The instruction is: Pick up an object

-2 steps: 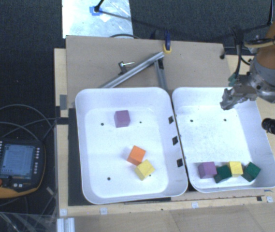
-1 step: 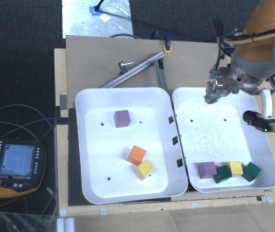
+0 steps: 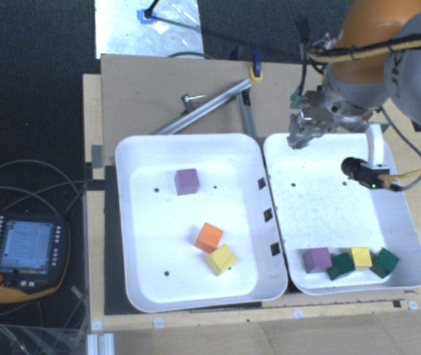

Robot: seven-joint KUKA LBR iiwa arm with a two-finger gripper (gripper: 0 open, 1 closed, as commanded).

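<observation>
**Arm poised over the far rim of the right bin, blocks spread across both bins**

The gripper (image 3: 300, 137) hangs at the far left corner of the right bin (image 3: 399, 220), just above its rim and well apart from every block. Whether its claw is spread or pressed together cannot be told from this angle, and nothing shows between its tips.

In the left bin (image 3: 132, 220) lie three cubes. A purple cube (image 3: 186, 181) sits alone in the far half, nearly square to the bin walls, with open floor on every side. Nearer the front, an orange cube (image 3: 209, 237) and a yellow cube (image 3: 221, 259) touch at a corner, both turned at a diagonal to the walls; open floor lies to their left.

In the right bin four blocks crowd along the near wall in a row: a purple block (image 3: 317, 259), a dark green block (image 3: 339, 265), a yellow block (image 3: 361, 257) and another dark green block (image 3: 385, 262). They touch or nearly touch, the green ones skewed. None has a clear long axis. The rest of that bin floor, up to the gripper, lies open.

A teach pendant (image 3: 21, 254) rests beside the bench at left.
</observation>
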